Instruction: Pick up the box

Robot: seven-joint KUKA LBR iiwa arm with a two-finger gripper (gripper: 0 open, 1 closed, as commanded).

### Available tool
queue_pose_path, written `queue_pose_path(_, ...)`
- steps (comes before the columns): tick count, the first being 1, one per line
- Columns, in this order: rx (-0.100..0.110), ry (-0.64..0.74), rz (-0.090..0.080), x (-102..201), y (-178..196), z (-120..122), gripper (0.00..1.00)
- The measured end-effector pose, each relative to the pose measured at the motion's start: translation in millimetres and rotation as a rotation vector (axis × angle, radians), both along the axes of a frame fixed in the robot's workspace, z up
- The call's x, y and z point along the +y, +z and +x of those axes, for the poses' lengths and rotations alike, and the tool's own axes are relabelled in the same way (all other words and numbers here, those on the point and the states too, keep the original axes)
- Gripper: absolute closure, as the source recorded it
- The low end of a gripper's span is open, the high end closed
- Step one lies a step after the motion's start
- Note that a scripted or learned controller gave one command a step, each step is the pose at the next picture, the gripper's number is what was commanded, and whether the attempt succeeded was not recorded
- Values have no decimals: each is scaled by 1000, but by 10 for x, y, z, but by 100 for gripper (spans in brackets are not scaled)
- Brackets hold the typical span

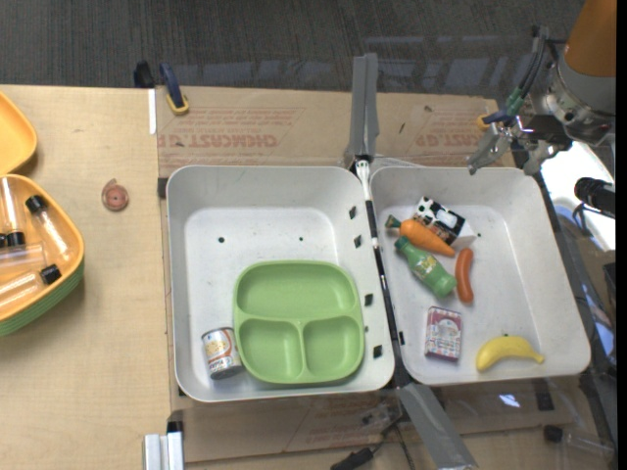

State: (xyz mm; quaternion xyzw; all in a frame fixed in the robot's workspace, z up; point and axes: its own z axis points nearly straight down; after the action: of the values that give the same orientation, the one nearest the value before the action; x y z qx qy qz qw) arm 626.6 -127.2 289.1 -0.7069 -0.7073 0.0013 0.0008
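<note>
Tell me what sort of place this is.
Probably a robotics lab set up for grasping trials. A robot arm reaches over two white bins taped down on cardboard; the bins hold toy food and small props: a banana, a carrot, a small box.

Dark grey carpet floor [294, 18] beyond; pale wooden desk [88, 360] at left, brown printed cardboard sheet [255, 130] laid alongside.

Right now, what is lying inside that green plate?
Nothing shows in the green plate: its three compartments look bare. A small can stands beside it. What the plate covers underneath is hidden.
</note>
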Motion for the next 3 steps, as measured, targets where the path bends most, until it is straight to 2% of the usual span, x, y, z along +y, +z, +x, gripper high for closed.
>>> queue_pose_path(1, 0, 68, 1, 61, -1111, -684, 0)
queue_pose_path(2, 1, -122, 1, 241, -1985, -1313, 0)
queue_pose_path(3, 0, 8, 2, 323, -1983, -1500, 0)
